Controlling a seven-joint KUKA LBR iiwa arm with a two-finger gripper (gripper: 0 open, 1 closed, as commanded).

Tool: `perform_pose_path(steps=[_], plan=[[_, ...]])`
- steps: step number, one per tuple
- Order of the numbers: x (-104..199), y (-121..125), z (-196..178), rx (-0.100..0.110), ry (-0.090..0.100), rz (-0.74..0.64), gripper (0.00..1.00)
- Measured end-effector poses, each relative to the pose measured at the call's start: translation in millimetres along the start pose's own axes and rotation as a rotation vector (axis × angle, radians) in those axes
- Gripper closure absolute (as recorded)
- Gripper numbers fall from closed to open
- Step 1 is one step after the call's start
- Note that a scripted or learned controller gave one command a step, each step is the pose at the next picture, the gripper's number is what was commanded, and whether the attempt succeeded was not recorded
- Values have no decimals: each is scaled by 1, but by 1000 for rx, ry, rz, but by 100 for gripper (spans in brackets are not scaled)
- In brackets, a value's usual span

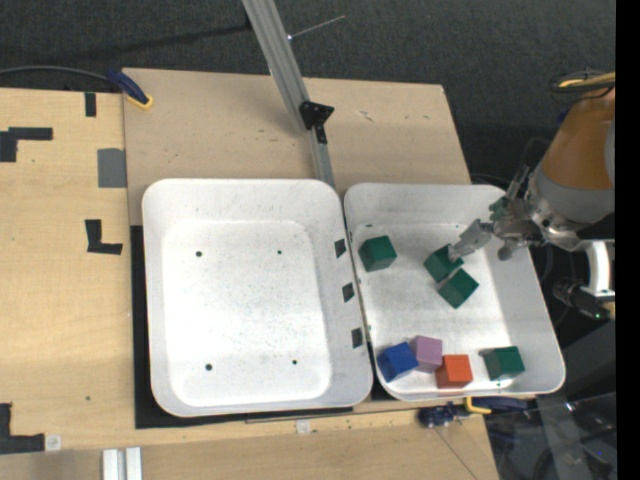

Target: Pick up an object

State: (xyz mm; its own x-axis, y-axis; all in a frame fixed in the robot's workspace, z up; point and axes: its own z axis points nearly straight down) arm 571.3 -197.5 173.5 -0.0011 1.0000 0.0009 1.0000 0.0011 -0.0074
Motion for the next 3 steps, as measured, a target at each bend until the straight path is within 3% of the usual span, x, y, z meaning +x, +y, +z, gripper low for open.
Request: perform_pose_path(steps=[2, 3], plan=[[-3, 4, 81, -6, 1, 0, 0], [-2, 4, 70, -8, 0, -2, 100]])
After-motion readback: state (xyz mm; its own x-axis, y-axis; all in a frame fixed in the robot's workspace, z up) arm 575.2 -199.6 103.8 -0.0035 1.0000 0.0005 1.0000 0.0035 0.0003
